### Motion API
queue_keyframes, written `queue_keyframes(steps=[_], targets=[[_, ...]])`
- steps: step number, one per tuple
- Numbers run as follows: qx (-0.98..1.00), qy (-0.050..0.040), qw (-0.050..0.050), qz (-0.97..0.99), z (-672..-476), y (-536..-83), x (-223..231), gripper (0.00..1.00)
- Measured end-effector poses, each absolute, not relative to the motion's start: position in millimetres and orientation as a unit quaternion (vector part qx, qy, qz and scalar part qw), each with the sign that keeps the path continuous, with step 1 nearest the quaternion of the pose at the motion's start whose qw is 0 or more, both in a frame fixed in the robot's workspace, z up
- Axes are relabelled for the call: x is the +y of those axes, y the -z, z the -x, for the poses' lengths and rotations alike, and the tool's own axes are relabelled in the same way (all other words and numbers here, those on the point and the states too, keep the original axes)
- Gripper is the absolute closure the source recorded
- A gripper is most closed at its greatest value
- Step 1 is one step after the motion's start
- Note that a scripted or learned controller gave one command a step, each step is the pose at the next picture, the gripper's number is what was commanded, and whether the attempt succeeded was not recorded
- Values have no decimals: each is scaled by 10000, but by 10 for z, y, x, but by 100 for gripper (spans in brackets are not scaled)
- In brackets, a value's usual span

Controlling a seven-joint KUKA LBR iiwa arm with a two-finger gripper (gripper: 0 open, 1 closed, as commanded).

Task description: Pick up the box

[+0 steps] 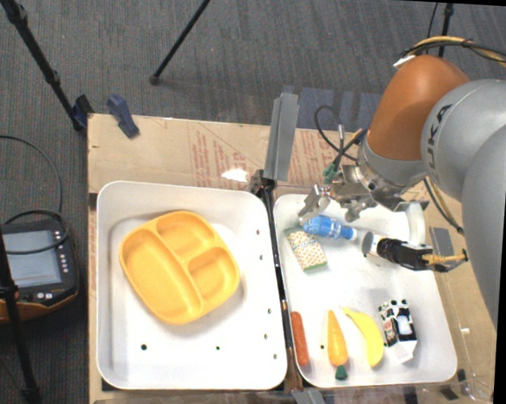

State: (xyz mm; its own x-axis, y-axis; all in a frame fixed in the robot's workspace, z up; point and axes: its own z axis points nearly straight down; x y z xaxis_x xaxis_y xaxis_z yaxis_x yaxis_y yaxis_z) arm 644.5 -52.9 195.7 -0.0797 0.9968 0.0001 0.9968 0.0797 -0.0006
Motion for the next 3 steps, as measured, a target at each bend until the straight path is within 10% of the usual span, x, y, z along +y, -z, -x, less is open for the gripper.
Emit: queue_keyframes(steps=[2, 3], targets=[[-7841, -4, 14, 6207, -6006, -1075, -884, 0], [-7699, -6, 15, 6382, -6416, -872, -908, 0]])
